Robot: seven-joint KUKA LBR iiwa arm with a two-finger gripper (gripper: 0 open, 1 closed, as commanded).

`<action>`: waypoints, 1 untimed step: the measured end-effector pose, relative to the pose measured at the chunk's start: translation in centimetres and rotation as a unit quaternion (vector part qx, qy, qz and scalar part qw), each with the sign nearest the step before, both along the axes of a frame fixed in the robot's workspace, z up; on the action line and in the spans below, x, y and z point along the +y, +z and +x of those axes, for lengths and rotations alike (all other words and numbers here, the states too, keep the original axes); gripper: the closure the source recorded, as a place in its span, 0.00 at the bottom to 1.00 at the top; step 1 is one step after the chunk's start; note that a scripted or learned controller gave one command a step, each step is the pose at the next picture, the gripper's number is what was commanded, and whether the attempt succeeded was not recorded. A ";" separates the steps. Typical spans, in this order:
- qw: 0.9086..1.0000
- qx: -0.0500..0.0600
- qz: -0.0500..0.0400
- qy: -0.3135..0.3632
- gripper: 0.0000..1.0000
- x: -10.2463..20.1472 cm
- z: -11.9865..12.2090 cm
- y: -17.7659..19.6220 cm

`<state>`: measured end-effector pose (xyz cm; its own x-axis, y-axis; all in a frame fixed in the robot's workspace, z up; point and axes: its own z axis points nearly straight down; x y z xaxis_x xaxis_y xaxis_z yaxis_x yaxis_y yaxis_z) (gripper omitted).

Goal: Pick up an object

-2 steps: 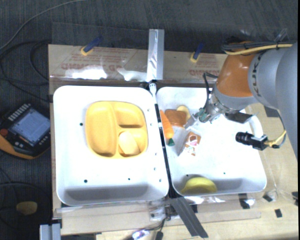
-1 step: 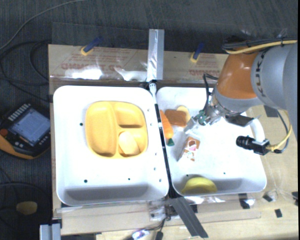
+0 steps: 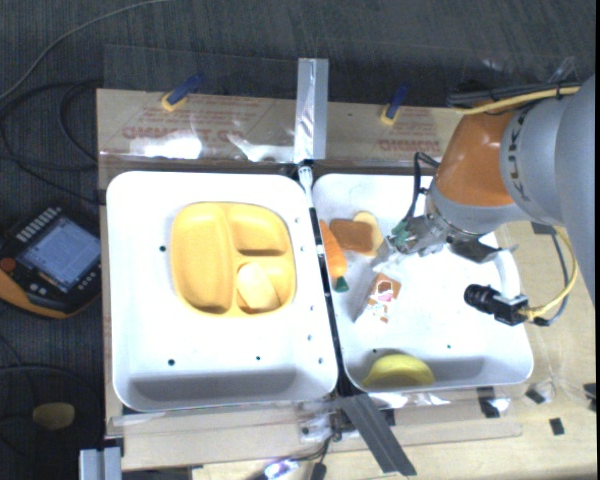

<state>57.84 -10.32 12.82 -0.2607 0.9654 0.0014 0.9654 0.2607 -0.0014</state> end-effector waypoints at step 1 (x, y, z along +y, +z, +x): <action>1.000 0.000 0.000 0.000 0.00 0.0 0.0 0.0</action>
